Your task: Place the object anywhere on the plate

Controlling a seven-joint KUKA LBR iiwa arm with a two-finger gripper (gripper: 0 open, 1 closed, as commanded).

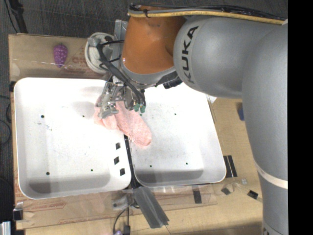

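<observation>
The camera view puts you at the pickup step: the two-finger gripper (117, 103) sits low over the pale pink, soft, elongated object (131, 125), which lies across the divider between the left white bin (29, 131) and the right white bin (195, 146). Whether it grips anything, you cannot tell. Next you'd need a confirmed hold, then a lift.

The two bins (63, 146) are seen as smooth white plastic with a soft sheen and a few dark specks. The bench (39, 53) is covered in matt brown board, like cardboard. The arm (220, 53) is finished in smooth grey satin paint, its band (146, 43) in glossy orange. The gripper (120, 102) is made of bare metal. The pink object (134, 126) on the bins' shared edge looks soft and mottled. A purple thing (60, 54) near the bench's far left corner appears bumpy.
</observation>
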